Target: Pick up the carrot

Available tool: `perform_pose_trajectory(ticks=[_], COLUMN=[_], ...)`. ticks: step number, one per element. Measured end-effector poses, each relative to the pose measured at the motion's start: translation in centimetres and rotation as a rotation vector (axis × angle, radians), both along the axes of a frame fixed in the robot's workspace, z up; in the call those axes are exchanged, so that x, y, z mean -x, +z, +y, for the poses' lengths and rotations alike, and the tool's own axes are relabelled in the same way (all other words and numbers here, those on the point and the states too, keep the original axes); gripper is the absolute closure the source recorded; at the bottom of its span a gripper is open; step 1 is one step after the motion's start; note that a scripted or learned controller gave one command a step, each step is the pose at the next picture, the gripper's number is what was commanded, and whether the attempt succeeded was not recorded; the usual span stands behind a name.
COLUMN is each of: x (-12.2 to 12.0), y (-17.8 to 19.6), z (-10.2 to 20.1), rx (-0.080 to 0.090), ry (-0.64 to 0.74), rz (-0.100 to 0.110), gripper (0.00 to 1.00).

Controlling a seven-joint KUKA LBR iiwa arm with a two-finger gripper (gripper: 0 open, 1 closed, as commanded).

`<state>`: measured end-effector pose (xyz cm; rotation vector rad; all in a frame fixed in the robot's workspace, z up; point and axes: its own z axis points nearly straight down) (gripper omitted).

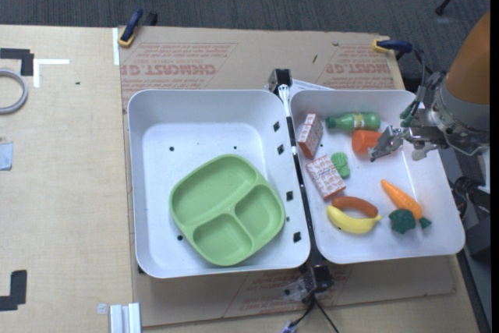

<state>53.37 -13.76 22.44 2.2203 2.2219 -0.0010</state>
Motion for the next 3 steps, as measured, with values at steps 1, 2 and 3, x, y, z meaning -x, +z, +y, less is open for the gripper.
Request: perform_pose_trajectory(ticks=[1,2,3], x=[3.3,2.7,2.7], y=[-9.9,-12.8,-12.0], z=[-4.9,-4.1,-4.0], rx=[-0.001,0.005,0.004], ry=[0.057,0.205,0.203], rz=[0.0,-0.01,-0.01], gripper=[0.0,0.0,1.0])
